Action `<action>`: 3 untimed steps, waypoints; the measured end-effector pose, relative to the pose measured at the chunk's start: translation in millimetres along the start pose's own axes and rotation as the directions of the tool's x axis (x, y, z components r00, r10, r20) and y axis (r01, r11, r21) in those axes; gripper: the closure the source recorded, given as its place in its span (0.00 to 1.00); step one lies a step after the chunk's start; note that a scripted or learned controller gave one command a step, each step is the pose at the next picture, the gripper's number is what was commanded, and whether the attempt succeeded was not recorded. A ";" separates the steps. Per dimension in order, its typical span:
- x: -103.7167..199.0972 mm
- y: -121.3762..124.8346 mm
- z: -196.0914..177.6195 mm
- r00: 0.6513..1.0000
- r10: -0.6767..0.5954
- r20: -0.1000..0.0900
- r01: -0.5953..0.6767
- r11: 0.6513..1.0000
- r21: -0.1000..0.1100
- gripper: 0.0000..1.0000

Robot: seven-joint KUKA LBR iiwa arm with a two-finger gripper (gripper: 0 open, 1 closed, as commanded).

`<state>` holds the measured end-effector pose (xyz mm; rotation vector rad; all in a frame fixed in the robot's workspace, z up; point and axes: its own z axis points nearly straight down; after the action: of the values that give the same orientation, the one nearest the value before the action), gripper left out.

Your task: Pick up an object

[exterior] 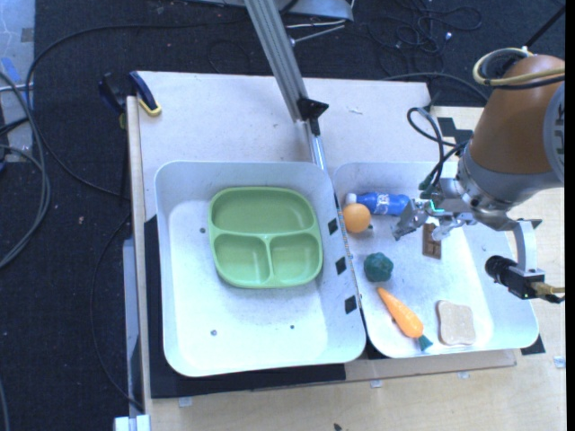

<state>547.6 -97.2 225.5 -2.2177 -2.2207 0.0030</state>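
My gripper (419,232) hangs over the middle of the right bin (503,330), its fingers spread open with nothing between them. A blue bottle (382,204) lies just left of it near the bin's back wall. An orange ball (357,218) sits beside the bottle at the bin's left side. Below the gripper to the left is a dark green lump (378,266). A toy carrot (402,313) lies slanted toward the front. A slice of bread (455,322) rests at the front right.
The left bin (180,330) holds a green divided plate (266,236). A slanted metal pole (278,43) rises behind the bins. Cables trail from the arm (517,133) at the right, and a black fitting (512,277) sits at the right bin's edge.
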 end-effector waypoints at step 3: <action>-13.8 9.9 112.8 1.000 0.003 0.001 -0.003 1.000 0.000 0.00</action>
<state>557.1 -110.9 112.7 -2.2211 -2.2184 0.0035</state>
